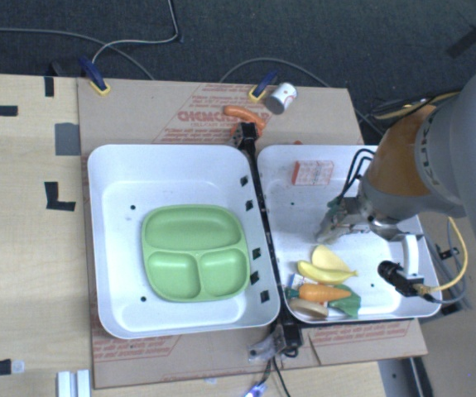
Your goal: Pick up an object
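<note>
the arm reaches in from the right with its orange band above the wrist, and the gripper (334, 228) hangs low in the right bin (304, 197), just above the toy food piled in that bin's near corner. i cannot tell how the jaws stand, since the wrist and cables crowd them from this slanted view, and nothing shows between them, so i would not call anything held. the nearest target looks to be the yellow banana (327, 266), lying just below the gripper; its long axis runs roughly left to right across the bin, tilted a little downward to the right, with one pale curved piece lifted toward the gripper. just beneath it lies the orange carrot (324, 292), its long axis nearly parallel to the banana, its green top pointing right. these pieces touch or overlap, which probably explains why the gripper comes in from above the heap's upper edge, where the banana is most exposed. the left bin (113, 180) holds a green divided plate (194, 251), well apart from the arm and likely not the aim here.
</note>
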`<state>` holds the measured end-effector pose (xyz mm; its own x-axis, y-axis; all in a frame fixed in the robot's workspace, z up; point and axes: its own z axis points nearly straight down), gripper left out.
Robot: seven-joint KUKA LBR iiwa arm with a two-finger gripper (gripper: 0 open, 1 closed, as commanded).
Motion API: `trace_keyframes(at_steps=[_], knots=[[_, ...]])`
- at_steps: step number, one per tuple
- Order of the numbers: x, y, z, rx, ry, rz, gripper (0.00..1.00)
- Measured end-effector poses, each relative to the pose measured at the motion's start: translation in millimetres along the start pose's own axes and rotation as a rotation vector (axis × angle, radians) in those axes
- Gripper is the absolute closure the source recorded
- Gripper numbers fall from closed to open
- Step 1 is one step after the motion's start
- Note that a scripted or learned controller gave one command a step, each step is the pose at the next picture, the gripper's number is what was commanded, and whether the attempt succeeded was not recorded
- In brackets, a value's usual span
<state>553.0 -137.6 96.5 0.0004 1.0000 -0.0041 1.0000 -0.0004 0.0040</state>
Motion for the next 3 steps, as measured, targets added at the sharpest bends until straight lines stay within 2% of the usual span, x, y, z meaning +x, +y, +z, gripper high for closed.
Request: trace_keyframes(at_steps=[1,2,3], knots=[[0.0,-0.1,0.1,0.000,0.000,0.000,0.00],[24.8,61.6,10.2,-0.001,0.003,-0.003,0.00],[26.3,115.9,11.4,0.002,0.002,-0.002,0.00]])
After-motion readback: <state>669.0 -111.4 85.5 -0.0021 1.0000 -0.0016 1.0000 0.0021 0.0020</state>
